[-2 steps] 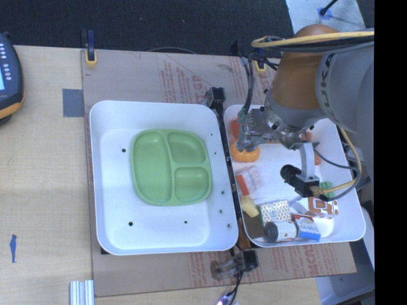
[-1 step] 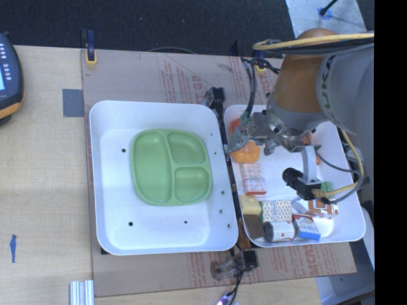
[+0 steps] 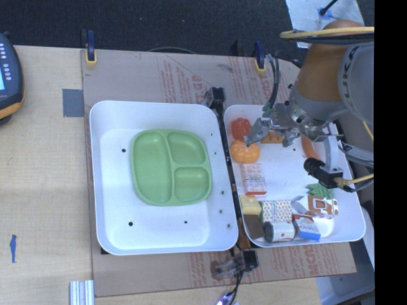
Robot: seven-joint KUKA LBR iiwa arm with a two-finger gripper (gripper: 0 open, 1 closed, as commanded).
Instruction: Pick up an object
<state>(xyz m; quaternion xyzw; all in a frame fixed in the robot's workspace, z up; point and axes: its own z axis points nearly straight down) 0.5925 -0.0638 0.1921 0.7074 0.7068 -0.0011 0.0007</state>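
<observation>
The small orange pumpkin-like toy lies at the far end of the right bin, just beside a red piece, not lifted. My pincer hangs right above it, but I cannot tell how it stands, so the pick looks undone.

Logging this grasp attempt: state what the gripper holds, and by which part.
Cannot be told. The gripper sits low over the orange fruit in the right bin, with no object visibly between it.

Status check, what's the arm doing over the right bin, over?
Gripper low over right bin, far end. Orange toy right beside it, not seen held. Red toy and small boxes crowd nearby.
</observation>
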